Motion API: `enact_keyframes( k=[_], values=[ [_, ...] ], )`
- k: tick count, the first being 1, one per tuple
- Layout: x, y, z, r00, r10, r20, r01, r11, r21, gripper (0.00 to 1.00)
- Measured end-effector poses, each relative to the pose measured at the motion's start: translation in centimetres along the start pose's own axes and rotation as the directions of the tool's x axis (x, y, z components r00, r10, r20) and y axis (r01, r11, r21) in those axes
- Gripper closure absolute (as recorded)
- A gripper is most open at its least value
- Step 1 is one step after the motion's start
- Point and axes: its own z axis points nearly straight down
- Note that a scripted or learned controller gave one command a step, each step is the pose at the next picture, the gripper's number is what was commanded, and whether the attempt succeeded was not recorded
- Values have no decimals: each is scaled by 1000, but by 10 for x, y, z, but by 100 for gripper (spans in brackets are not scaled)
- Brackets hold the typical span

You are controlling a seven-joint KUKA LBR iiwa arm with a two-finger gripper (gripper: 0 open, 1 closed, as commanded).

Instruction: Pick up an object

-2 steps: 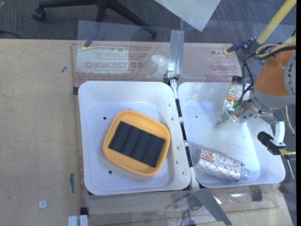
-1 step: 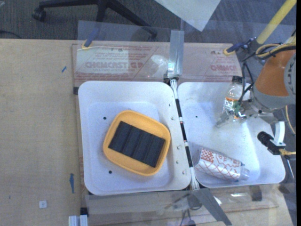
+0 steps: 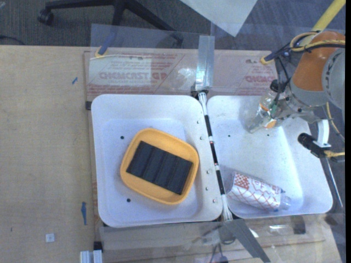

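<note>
A yellow dish [image 3: 129,160] holding a black ridged block [image 3: 162,167] lies in the middle of the left bin [image 3: 109,119]. A crumpled red-and-white patterned cup [image 3: 256,192] rests on its side near the front edge of the right bin [image 3: 285,152]. My gripper [image 3: 256,123] hangs over the back part of the right bin, pointing down and left, well behind the cup and apart from it. Its tip is small and blurred against the white floor.
A clear plastic panel with red lettering [image 3: 142,73] stands behind the bins. The ridge where the two bins meet [image 3: 211,147] runs between them. The grey arm with its orange band [image 3: 310,73] and cables occupies the right side. A brown bench top [image 3: 38,147] lies to the left.
</note>
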Motion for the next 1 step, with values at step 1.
enact_keyframes(
  k=[1],
  values=[
    [-2, 9, 0, 957, -289, 3, 289, 957, 9, 0]
  ],
)
